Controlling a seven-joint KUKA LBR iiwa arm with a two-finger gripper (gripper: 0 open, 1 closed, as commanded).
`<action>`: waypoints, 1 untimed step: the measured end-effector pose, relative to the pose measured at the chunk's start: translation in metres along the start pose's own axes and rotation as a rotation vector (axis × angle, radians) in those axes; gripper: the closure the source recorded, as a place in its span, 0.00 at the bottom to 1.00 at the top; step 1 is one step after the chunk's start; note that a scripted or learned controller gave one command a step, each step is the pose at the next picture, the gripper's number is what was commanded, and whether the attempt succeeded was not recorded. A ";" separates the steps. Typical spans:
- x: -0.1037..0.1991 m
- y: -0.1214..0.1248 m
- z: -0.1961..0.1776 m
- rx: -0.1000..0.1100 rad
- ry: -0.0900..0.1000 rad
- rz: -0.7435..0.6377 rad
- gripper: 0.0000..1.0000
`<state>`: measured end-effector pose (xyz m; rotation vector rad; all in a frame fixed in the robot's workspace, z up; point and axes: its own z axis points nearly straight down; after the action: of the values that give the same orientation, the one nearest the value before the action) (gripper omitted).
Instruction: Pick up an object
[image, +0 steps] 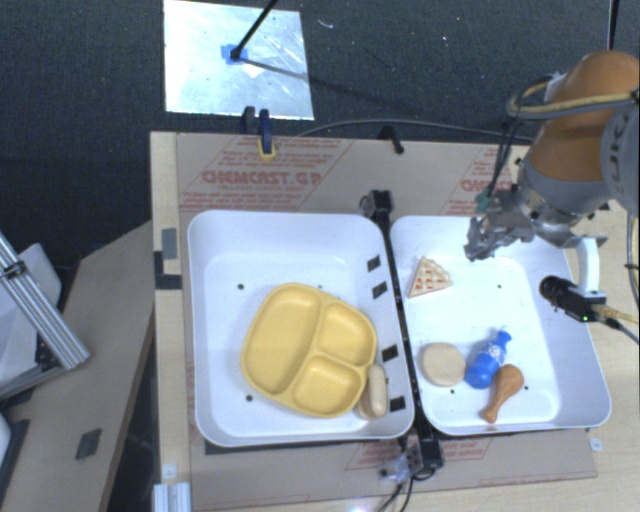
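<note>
Two shallow white plastic bins side by side on a bench (300, 170) covered in tan cardboard with red print. Left bin (225, 250): smooth glossy walls, rounded corners. It holds a yellow plate (305, 345), matte plastic, rounded-square shape with three compartments, sitting toward the near right of the bin. A small beige bread roll (375, 390), oblong and pale, lies touching the plate's near right edge, against the bin wall.

Right bin (560, 400) holds four toy food items. Pizza slice (430, 277): flat triangle, tan crust, red-orange topping, at the far left part of the bin. Round cookie (442, 363): flat beige disc, near the middle front. Blue bottle (487, 360): small, shiny blue plastic with a white cap, tilted, just beside the cookie on its right, touching or nearly so. Chicken drumstick (502, 390): brown, smooth, bulb at the top end and thin bone end pointing to the near left, just beside the bottle.

Gripper (483, 243): dark grey metal, hangs over the far part of the right bin, below the grey arm's orange band. The fingers are too dark and small to judge; cannot tell whether apart or together. Nothing is seen between them. Pizza slice lies near the gripper, to its near left; cookie, bottle and drumstick are well apart from it, nearer the front.
</note>
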<state>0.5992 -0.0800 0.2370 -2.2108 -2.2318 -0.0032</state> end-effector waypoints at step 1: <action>0.044 0.007 0.003 -0.001 0.000 0.000 1.00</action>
<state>0.6060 -0.0358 0.2344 -2.2118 -2.2318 -0.0044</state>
